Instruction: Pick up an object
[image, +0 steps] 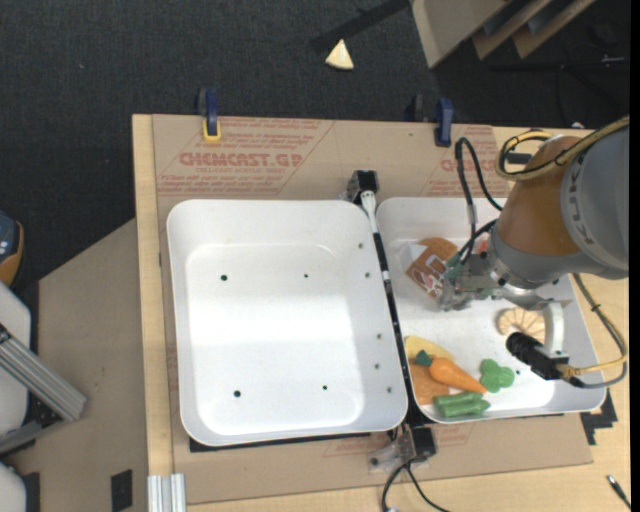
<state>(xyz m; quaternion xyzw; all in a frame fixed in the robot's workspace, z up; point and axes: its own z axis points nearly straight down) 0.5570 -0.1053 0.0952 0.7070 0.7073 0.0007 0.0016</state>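
Claw (456, 292) low in the right bin (540, 396), just beside a brown-and-red packet (430, 262).

Whether the claw is released or clenched cannot be told from this angle. The packet lies at its 10 o'clock; contact is unclear. At 4 o'clock sits 1 tan ridged slice (522, 321). At 6 o'clock, near the bin's front rim, lies 1 orange toy carrot (452, 373), with 1 yellow piece (419, 350) at its 10 o'clock, 1 green leafy lump (496, 376) at its 3 o'clock and 1 green pod (461, 405) at its 6 o'clock. The left bin (270, 330) lies at the claw's 9 o'clock.
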